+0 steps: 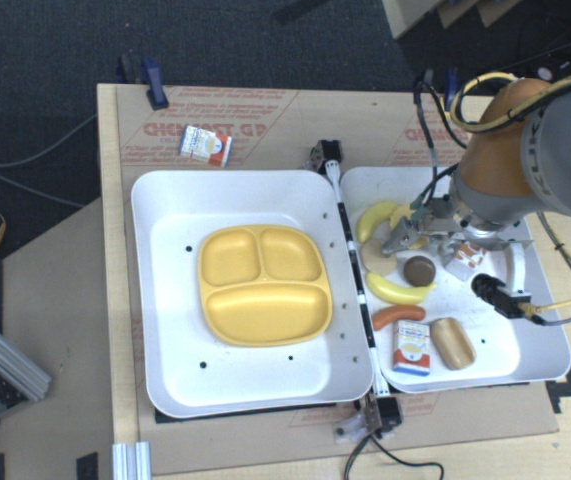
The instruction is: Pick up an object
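Gripper [417,236] is low near the right bin's [545,363] far edge, above the kiwi [419,269]; finger state cannot be determined. Nothing lifted; pick remains.

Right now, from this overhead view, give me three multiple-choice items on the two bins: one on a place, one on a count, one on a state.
1. Where does the yellow divided tray lie?
A. in the left bin
B. in the right bin
C. on the bare bench outside both bins

2. How many compartments does that tray have?
A. two
B. three
C. five

3. How does the gripper stand to the right bin?
A. it is over the left bin instead
B. it is low over the right bin's toy food, near the bananas
C. it is off the bench altogether

Key:
1 A, the tray fills the middle of the left bin.
2 B, two small wells sit above one long well.
3 B, the arm reaches in from the right and ends by the bananas and the brown ball.
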Controlling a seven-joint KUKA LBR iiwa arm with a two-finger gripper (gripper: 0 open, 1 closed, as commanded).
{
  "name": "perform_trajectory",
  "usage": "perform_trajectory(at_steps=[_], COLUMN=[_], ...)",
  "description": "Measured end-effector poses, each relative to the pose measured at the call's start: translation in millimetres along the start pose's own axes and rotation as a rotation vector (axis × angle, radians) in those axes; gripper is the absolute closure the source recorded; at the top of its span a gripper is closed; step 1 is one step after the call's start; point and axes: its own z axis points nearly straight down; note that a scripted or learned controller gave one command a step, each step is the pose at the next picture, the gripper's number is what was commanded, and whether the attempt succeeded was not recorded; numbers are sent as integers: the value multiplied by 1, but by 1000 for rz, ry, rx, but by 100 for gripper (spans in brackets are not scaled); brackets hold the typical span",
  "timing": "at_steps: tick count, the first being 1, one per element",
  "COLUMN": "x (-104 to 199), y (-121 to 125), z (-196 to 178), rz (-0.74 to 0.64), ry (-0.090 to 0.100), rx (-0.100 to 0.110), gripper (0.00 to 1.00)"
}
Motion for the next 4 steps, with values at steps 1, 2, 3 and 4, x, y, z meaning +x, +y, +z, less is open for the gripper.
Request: perform_trajectory(at_steps=[1, 2, 3, 4], x=[2, -7, -5, -5], y=[-30, -113, -109, -109], z=[6, 10, 0, 0], rz=[2, 3, 0, 0], ry=[-1, 1, -1, -1], rx=[-10, 7, -3, -1], gripper=[0, 0, 100, 0])
